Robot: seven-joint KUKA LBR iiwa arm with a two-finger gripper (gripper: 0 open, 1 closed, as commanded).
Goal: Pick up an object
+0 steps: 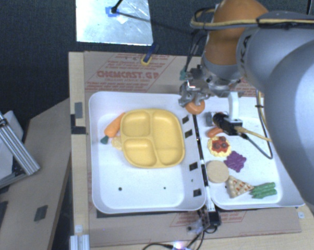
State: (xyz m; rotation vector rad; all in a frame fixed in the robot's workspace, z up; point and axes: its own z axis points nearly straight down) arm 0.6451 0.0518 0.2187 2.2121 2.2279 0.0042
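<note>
End effector at upper centre of frame, apparently clenched on an orange toy raised above the bins' divider — pick looks nearly done.

1. A large grey arm reaches in from the right, filling the upper right corner.
2. An orange band wraps it just above the wrist.
3. The gripper points downward (metallic, partly in the wrist's shadow) near the frame's upper middle.
</note>
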